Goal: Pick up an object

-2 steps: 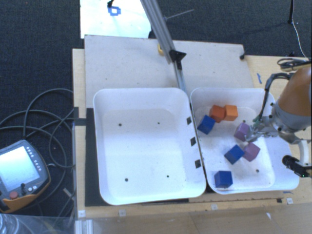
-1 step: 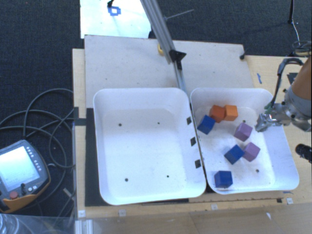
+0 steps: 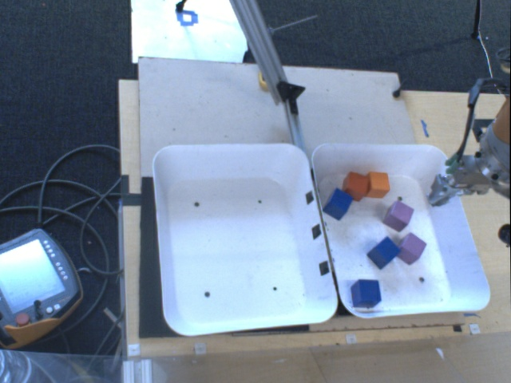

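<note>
The right bin point(image 3: 463, 238) holds several small cubes. Two orange cubes point(image 3: 367, 184) sit side by side near its back. A blue cube point(image 3: 338, 204) lies just left of them. Two purple cubes point(image 3: 398, 214) point(image 3: 412, 247) rest toward the middle right, with a blue cube point(image 3: 383, 252) between them and another blue cube point(image 3: 366, 293) near the front edge. My gripper point(image 3: 441, 191) hangs at the bin's right rim, right of the purple cubes and apart from every cube. Nothing shows between its fingers.
The left bin point(image 3: 172, 214) stands beside the right one, with a black-marked divider edge point(image 3: 315, 231) between them. A grey pole point(image 3: 259, 34) slants down from the top toward the bins. A teach pendant point(image 3: 32, 282) and cables lie on the floor at left.
</note>
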### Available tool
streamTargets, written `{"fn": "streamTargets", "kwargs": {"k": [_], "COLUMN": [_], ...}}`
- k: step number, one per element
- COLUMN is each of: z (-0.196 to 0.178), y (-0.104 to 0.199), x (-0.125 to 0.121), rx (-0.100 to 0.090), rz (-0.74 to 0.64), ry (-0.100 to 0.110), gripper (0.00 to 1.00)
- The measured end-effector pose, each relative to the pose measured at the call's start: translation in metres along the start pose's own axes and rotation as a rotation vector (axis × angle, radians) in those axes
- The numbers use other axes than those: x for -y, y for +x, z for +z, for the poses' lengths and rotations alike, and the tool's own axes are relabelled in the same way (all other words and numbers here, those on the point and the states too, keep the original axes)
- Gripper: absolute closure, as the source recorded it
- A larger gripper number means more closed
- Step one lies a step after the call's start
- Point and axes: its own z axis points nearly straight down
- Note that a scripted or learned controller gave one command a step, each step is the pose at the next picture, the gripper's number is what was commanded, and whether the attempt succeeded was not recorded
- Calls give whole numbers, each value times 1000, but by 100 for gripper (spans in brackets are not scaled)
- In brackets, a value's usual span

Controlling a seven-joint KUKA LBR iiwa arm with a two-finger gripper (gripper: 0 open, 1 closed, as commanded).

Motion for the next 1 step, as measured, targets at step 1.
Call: {"fn": "streamTargets", "kwargs": {"k": [1], "z": [-54], "y": [-1], "x": [-2], "rx": [1], "rz": [0], "ry": [-2], "gripper": [100]}}
